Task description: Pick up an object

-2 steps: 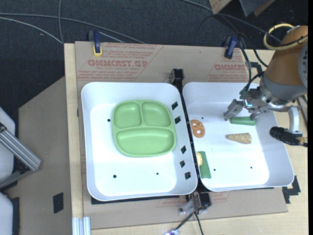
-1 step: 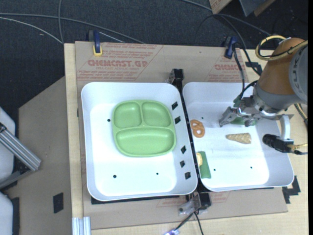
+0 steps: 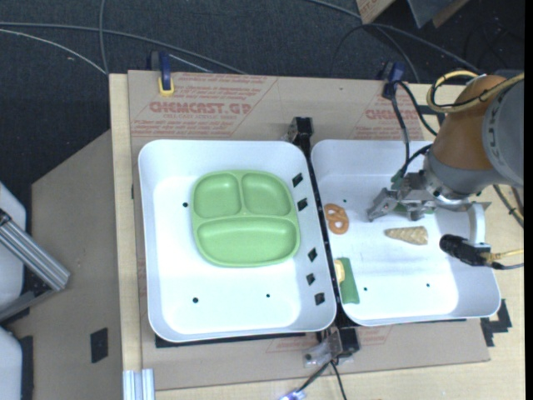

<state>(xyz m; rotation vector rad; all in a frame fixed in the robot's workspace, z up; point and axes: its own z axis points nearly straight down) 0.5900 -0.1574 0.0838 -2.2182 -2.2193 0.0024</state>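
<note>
**Gripper low in right bin, nothing held**

Gripper [image 3: 398, 207] sits low in the right bin [image 3: 433, 302], fingers look spread, nothing between them. Hedge: the wrist hides part of the fingers, so the spread is a best read.

Candidate objects, all in the right bin:
- Cone [image 3: 407, 235]: tan, tapered, ridged-looking shell or pastry shape, lying flat just below the gripper, apart from it. Closest target.
- Pretzel [image 3: 337, 218]: small orange-brown looped piece, near the bin's left wall, left of the gripper.
- Green block [image 3: 347, 280]: flat, rectangular, yellow at its top end, against the left wall lower down.

Handling, judged: the cone looks like a light, stiff plastic toy. Tapered sides may squirt out of a pinch; take it across the wider end, fingers square to its long axis. The pretzel is thin and flat, hard to get under; its loops give edges to catch. The block lies so close to the wall that a finger may not fit on that side.

Left bin [image 3: 166, 307]: green plate [image 3: 246, 219], smooth moulded plastic, three compartments, rounded corners. Wide and shallow, poor pinch target.

Bins are glossy white, shallow, rounded corners, black clips along the shared divider. Desk [image 3: 216, 98] is bare brown board with red print.
</note>
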